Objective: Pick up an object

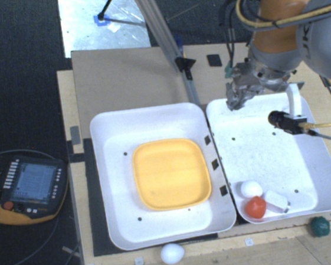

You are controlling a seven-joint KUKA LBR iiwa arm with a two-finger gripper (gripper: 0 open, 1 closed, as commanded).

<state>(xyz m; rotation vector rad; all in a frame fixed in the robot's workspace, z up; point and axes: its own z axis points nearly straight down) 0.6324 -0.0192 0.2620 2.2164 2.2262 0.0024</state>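
The small red rounded object (256, 207) in the right white bin (286, 151) looks light, smooth and liable to roll; grip across its widest part. The jaws' state cannot be determined.

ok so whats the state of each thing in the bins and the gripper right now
square yellow plastic plate: flat, upright, middle of the left white bin.
small white ball: resting in the near corner of the right white bin.
red round object: in the same corner, right beside the ball.
white block: lying beside the red object.
gripper: above the right bin's far edge, nothing seen held.
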